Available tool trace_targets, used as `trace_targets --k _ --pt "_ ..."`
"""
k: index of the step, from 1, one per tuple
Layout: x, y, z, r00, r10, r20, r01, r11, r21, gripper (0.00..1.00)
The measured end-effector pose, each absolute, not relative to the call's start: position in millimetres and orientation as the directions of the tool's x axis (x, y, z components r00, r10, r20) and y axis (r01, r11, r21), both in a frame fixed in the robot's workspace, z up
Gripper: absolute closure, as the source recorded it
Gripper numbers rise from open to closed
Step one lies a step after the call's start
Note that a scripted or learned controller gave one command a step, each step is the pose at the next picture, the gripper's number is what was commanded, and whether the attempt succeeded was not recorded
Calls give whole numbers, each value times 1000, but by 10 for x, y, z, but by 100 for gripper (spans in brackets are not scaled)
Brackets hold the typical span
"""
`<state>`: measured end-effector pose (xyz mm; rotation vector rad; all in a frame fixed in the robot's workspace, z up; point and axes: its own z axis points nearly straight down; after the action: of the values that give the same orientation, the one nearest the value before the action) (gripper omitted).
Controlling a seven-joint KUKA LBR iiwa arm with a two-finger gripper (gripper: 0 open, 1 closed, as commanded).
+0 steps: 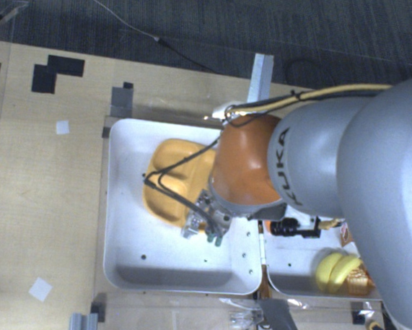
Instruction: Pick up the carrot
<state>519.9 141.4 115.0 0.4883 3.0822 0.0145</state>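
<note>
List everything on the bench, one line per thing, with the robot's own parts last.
left bin: one, white, shallow, centre of the view
right bin: one, white, beside the left bin, largely covered by the arm
yellow-orange lump: one, rounded, in the left bin's upper part, partly behind the arm; too blurred to name
bananas: one small bunch, yellow, in the right bin
brown object: one, golden brown, right bin, touching the bananas; unclear what it is
black markers: a few, on the wooden bench, upper left
white paper squares: two, on the bench at the left
arm: one, grey with an orange band, reaching in from the right
pincer: one, metal, over the left bin beside the lump
</note>
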Motion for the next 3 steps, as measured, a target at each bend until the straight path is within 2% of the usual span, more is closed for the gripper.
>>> trace_targets --k 1,2,3 --pt "5023 2032 1826 -866 500 -5 500 866 8 100" --pt "4938 2359 937 -975 223 -9 223 975 8 100" --pt "5307 2360 926 -972 -236 -20 -236 972 5 100"
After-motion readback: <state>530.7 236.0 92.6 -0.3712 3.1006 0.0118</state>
